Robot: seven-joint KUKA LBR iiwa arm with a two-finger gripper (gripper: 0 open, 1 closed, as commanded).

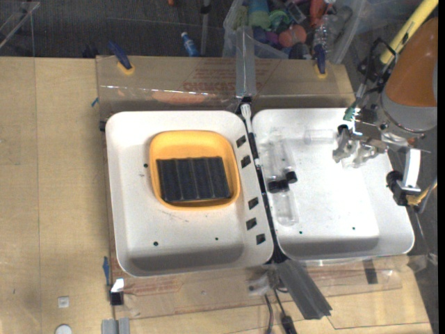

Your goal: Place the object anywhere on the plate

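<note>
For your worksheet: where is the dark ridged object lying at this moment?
In the camera view, the dark ridged object lies flat on the yellow plate inside the left bin, beside the divider between the bins.

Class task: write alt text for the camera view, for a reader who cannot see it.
A dark ribbed slab lies on a yellow plate in the left white bin. The arm's end effector hangs over the right bin, which holds a clear object with a black part near the divider.
</note>
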